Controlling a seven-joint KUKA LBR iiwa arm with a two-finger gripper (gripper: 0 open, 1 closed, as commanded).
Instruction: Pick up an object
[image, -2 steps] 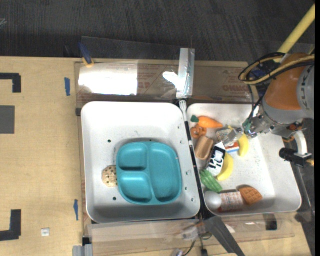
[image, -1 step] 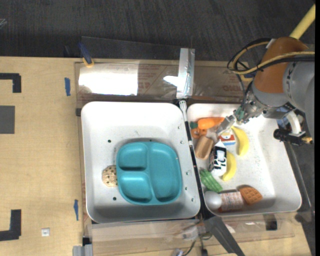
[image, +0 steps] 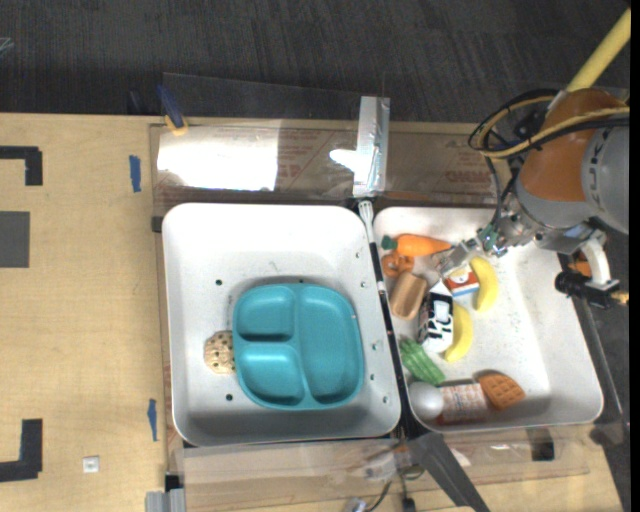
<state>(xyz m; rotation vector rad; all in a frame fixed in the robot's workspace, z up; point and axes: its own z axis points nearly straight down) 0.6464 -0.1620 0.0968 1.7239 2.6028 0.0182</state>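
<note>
Reaching in from the right: grey arm (image: 600, 180), orange band (image: 555, 150) above the wrist, bent down over the far right corner of the right bin (image: 570, 400). Tool (image: 468, 252) low inside that bin, pointing toward its middle, just beside a red and white carton (image: 461, 281) and the upper banana (image: 487, 284). Cannot tell whether clenched or released; nothing seen grasped.

On the bench (image: 70, 320), two white bins side by side, touching along the middle.

In the left bin (image: 200, 240): a teal divided plate (image: 297, 343) near the centre, lying flat, with a round speckled cookie (image: 219, 351) touching its left edge.

In the right bin, crowded along the left wall and middle:
- at the top, an orange carrot (image: 420, 243) lying across, close to the tool
- below it, a tan cylinder (image: 407, 294), tilted
- beside that, a black and white packet (image: 437, 320)
- right of the packet, a lower banana (image: 460, 333), just under the upper one
- further down, a green item (image: 422, 362) against the left wall
- near the front wall, a silver can (image: 448, 400) on its side, next to a brown waffle-like piece (image: 500, 388)

All of these loose on the bin floor, none lifted.
</note>
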